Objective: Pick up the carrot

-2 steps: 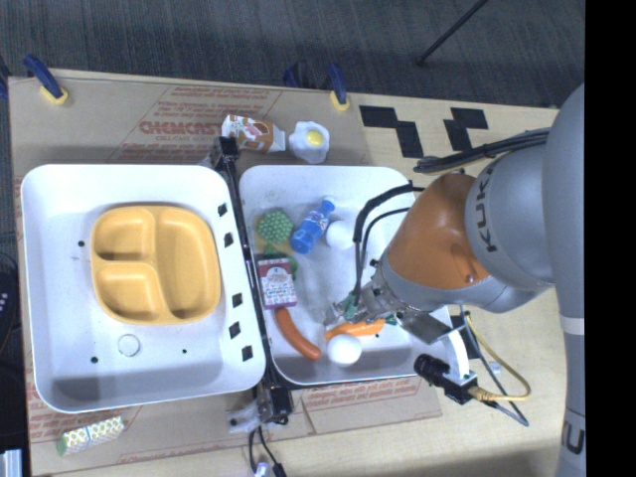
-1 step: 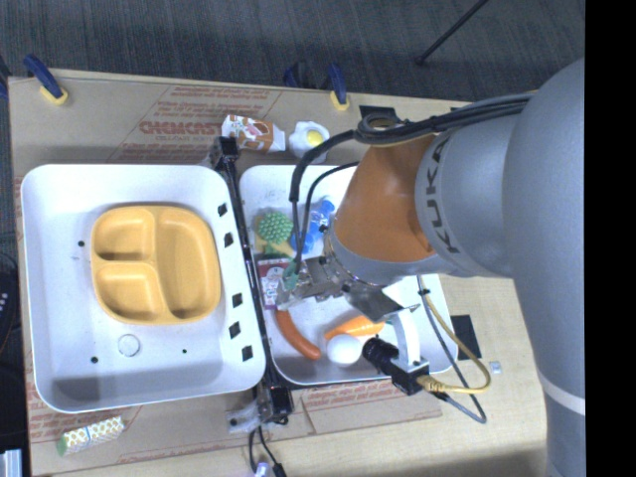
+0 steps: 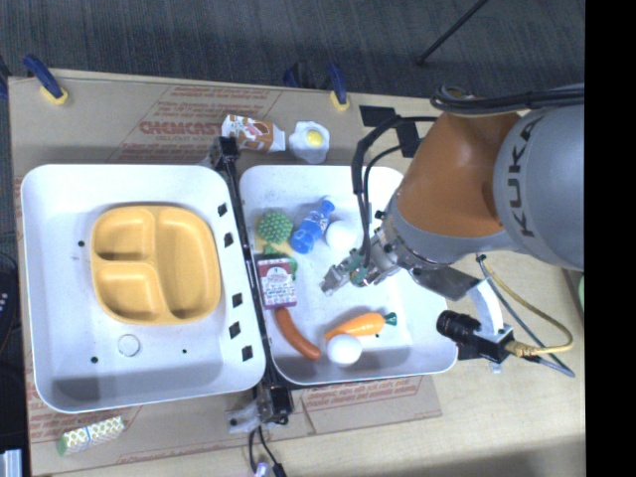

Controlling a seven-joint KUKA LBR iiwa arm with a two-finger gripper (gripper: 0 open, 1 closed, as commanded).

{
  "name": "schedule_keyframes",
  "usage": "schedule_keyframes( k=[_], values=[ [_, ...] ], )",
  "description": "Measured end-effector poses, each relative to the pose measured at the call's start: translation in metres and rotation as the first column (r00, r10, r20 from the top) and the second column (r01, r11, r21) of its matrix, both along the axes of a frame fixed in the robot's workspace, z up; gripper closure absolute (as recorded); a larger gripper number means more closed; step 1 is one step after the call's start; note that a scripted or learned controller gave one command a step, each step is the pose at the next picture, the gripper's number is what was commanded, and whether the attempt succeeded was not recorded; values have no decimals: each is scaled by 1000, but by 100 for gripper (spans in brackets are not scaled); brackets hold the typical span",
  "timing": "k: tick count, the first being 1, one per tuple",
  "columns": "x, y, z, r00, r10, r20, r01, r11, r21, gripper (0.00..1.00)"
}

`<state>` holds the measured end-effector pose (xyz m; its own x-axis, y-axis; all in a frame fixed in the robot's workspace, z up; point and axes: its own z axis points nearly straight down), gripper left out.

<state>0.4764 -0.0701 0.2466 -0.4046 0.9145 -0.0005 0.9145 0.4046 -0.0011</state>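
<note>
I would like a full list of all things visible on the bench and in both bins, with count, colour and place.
bins: 2, white, side by side
tray: 1, yellow, left bin
carrot: 1, orange, right bin, near front
egg: 1, white, touching carrot
sausage: 1, red-brown, right bin
bottle: 1, blue, right bin
corn: 1, green, right bin
box: 1, red, right bin
gripper: 1, grey, above right bin
</note>
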Motion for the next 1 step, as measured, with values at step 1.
schedule_keyframes(
  k=[1],
  values=[
    [0, 0, 0, 1000, 0, 0, 0, 1000, 0, 0]
  ],
)
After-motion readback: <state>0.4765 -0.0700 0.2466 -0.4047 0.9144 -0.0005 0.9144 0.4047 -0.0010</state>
